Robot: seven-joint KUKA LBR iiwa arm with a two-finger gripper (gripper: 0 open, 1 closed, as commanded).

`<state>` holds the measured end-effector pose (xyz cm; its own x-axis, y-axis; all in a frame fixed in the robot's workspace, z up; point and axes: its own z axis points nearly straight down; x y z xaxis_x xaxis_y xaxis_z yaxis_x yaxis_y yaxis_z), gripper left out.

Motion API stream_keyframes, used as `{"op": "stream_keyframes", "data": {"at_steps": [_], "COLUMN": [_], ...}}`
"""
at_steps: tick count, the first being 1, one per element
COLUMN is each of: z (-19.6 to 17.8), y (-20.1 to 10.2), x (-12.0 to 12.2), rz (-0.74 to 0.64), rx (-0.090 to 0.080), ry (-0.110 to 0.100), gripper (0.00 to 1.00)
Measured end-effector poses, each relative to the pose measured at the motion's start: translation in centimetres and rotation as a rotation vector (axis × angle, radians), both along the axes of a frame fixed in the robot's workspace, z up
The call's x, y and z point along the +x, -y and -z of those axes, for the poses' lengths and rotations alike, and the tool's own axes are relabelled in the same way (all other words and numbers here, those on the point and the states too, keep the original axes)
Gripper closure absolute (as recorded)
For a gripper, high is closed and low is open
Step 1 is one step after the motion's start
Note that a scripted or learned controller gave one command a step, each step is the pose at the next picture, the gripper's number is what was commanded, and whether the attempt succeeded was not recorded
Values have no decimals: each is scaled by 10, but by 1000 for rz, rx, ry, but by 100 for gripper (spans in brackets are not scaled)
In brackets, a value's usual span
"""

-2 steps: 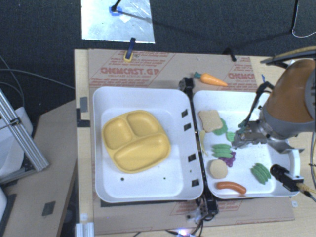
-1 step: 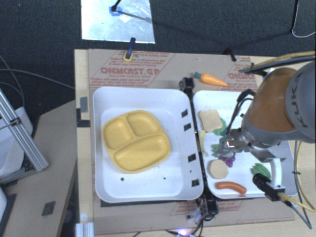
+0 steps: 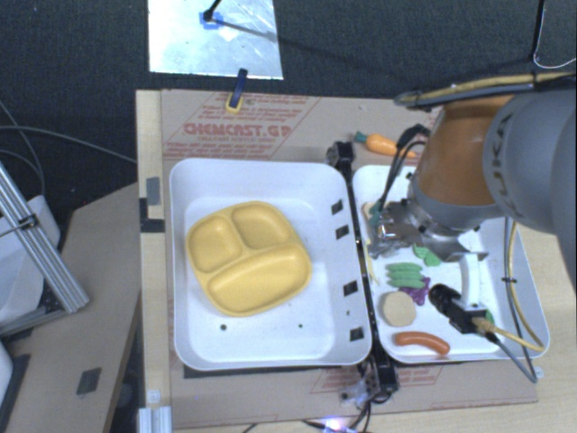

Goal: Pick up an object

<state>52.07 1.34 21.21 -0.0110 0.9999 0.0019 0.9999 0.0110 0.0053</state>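
Observation:
My gripper (image 3: 389, 231) hangs low over the left-middle part of the right bin (image 3: 521, 318), under the grey and orange arm. Just below it lie a green pea pod (image 3: 404, 270) and a small purple grape bunch (image 3: 414, 289). A round beige cookie (image 3: 398, 309) sits nearer the front, and a red sausage (image 3: 421, 341) lies by the front wall. Another green piece (image 3: 427, 257) peeks out beside the wrist. The arm hides much of the bin's back half.
The left bin (image 3: 194, 188) holds a yellow divided plate (image 3: 249, 257). An orange carrot (image 3: 382, 142) lies at the right bin's back edge. A small yellowish item (image 3: 368, 211) shows near the divider between the bins.

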Motion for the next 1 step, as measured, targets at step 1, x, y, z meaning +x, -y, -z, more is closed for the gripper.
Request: {"op": "stream_keyframes", "data": {"at_steps": [1], "z": [-106], "y": [-11], "x": [-33], "rz": [3], "rx": [1], "ry": [7], "gripper": [100]}}
